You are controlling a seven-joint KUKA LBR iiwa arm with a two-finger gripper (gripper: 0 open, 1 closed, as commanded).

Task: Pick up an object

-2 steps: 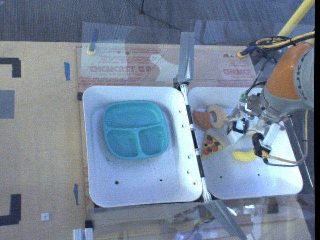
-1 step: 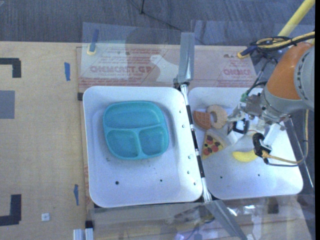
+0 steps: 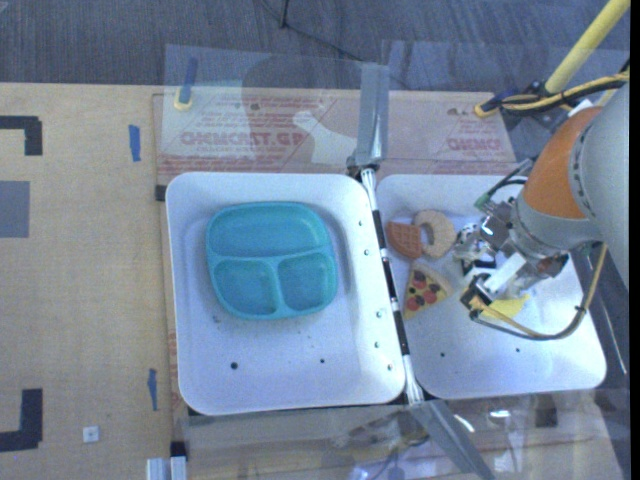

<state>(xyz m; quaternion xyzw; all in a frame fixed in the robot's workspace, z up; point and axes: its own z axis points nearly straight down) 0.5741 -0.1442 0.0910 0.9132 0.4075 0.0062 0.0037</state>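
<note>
My gripper [image 3: 478, 255] hangs low over the right bin [image 3: 505, 360], near its middle and toward the far side, and from this angle I cannot tell how wide it stands or whether anything is caught in it. I see nothing clearly lifted, so I judge the pick as not yet made: the reach into the bin is done, while the grasp and the lift are left. The likely candidates lie just to the bin's left side, close to the divider. A toy pizza slice [image 3: 425, 290] sits flat beside me, a tan ring [image 3: 436, 230] like a bagel or doughnut lies farther back, and an orange-brown piece [image 3: 404, 238] touches that ring on the divider side. All three rest on the bin floor. The pizza slice looks nearest to me, though I can't say which one I am aimed at. The left bin [image 3: 270, 373] holds only a teal divided plate [image 3: 270, 260], well apart from me. Behind both bins a brown board [image 3: 260, 133] carries reddish printing, but the letters are too faint for me to read with any confidence.
</note>
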